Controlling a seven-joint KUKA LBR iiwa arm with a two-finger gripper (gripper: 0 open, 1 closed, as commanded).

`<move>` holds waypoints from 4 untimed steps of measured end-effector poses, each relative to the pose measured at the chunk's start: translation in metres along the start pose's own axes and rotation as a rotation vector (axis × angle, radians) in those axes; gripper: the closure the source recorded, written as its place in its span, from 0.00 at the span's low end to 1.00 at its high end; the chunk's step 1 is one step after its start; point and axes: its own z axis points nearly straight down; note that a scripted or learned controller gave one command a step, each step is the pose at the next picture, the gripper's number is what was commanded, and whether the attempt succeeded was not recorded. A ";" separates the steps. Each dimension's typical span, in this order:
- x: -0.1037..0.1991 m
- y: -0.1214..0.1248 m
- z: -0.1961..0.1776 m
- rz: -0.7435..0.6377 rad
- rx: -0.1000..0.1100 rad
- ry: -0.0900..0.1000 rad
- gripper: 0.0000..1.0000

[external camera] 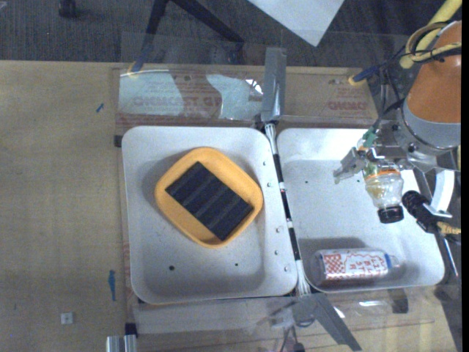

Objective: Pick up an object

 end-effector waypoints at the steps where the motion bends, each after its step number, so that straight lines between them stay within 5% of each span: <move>1: -0.052 0.051 0.038 -0.017 -0.006 -0.003 0.00; 2: -0.104 0.102 0.080 -0.057 -0.005 -0.004 0.00; 3: -0.127 0.110 0.069 0.079 -0.008 -0.004 0.00; 4: -0.078 0.084 0.141 -0.486 -0.003 -0.001 0.00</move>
